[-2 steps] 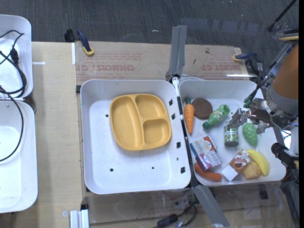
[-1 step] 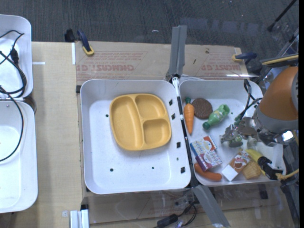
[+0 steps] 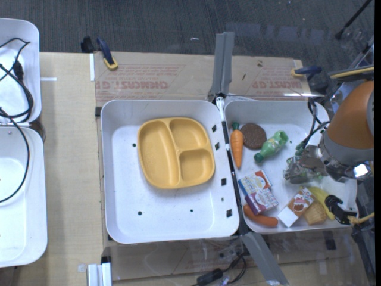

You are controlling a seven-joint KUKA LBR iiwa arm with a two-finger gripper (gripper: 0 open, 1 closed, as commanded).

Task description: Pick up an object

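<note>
A yellow three-compartment plastic plate (image 3: 176,152) is seen left of the orange toy carrot (image 3: 237,148). Right of the carrot, the hand (image 3: 302,167) is lowered among the toys, presumably for a pick; its state cannot be told.

Well apart from the claw (image 3: 303,167), toward view left: yellow three-compartment plate (image 3: 177,152), flat in the left white bin (image 3: 119,183). Beyond the claw: printed cardboard (image 3: 155,76), blue clamp (image 3: 107,53) at its far corner. Farthest left: black cables (image 3: 15,94).
</note>
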